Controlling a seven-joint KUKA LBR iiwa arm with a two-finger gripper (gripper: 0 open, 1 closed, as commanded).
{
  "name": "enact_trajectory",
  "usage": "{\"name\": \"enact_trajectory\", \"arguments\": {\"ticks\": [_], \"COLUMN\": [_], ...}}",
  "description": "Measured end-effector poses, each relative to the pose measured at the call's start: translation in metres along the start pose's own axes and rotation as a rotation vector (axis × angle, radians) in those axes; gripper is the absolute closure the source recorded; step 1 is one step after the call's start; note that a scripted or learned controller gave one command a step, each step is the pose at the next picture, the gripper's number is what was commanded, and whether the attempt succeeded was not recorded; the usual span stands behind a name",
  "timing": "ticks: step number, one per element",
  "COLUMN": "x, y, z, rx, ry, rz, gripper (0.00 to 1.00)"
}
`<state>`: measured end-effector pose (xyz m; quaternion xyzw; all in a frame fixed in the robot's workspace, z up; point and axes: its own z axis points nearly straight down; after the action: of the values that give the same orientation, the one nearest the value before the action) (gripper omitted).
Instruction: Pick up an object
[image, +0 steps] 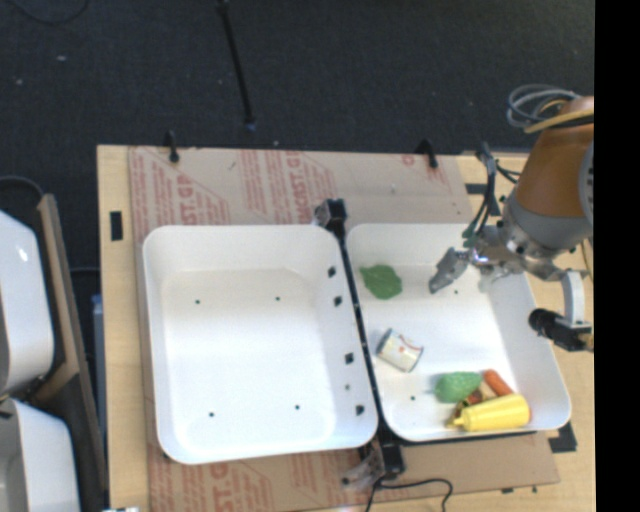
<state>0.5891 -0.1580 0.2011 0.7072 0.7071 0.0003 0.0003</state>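
Now the fingers (462, 268) hang spread and empty; a green lump (381, 281) lies just beside them, a small can (399, 351) and yellow bottle (492, 413) farther off.

Two bins stand side by side on the counter (120, 300), the left bin (160, 300) in the middle of the frame and the right bin (540, 340) toward the right of the frame. In the right bin, a leafy piece (381, 281) lies at the upper left, a small cup (399, 351) lies on its side below it, and a second leafy piece (458, 385), a carrot (497, 382) and a bottle (492, 414) lie close together at the lower right. The pincer (466, 268) is over the upper part of the right bin, to the right of the upper leafy piece.
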Motion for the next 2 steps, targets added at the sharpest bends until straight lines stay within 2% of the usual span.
{"name": "enact_trajectory", "arguments": {"ticks": [1,2], "x": [0.043,0.063], "y": [0.073,0.044], "z": [0.106,0.1], "rx": [0.009,0.001], "ry": [0.002,0.0], "rz": [-0.003,0.0], "gripper": [0.0,0.0]}}
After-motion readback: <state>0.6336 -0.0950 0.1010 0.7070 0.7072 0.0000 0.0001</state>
